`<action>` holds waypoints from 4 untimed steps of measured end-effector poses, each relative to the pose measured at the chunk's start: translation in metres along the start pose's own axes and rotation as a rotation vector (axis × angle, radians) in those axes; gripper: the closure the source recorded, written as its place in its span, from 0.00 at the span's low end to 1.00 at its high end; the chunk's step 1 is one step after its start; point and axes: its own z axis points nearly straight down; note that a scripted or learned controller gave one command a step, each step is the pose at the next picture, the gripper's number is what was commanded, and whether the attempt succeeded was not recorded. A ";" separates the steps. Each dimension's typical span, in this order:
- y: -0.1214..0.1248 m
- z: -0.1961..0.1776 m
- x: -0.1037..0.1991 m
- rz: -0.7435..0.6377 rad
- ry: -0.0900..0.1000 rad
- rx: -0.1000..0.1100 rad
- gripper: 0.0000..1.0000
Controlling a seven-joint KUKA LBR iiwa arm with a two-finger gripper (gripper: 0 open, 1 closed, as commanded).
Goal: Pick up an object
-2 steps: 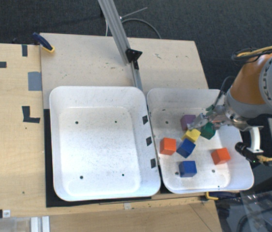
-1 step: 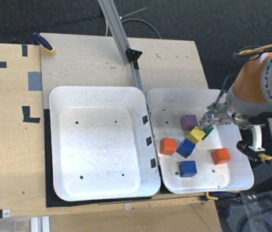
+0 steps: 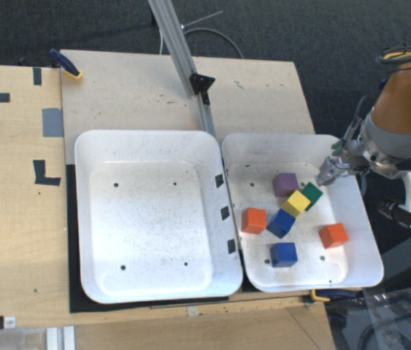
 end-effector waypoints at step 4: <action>0.047 -0.053 0.153 -0.007 0.004 0.005 1.00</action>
